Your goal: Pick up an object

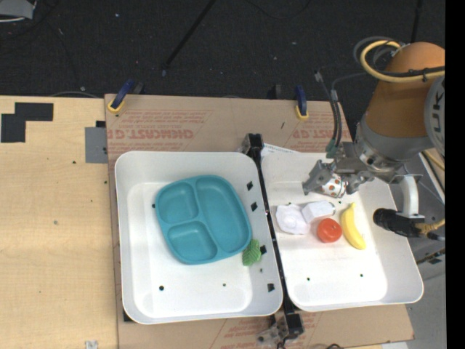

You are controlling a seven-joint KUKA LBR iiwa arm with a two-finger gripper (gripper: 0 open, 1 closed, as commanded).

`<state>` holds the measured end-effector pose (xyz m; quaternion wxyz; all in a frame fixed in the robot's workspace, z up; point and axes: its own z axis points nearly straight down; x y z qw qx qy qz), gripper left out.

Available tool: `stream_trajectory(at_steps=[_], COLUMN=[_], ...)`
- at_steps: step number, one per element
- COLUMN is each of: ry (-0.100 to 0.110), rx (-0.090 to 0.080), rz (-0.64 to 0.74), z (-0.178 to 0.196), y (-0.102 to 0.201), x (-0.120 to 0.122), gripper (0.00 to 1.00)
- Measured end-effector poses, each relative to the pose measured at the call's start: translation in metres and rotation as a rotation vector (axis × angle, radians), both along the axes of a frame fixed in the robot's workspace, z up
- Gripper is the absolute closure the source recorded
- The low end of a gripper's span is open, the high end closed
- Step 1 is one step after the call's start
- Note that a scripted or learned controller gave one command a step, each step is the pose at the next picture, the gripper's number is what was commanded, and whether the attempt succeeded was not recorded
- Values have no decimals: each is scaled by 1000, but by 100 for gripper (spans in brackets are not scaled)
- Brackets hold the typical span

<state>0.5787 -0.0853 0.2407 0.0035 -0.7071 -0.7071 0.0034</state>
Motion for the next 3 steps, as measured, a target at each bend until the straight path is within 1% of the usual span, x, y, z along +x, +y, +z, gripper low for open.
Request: stream_trajectory(at_steps=[1,2,3], ry=[-9,-6,-6], rx=[0,0,0], rz=[0,0,0], z=[5,-48,-90], y=[0,-5,-6], x=[1,9,7], gripper=[0,0,0])
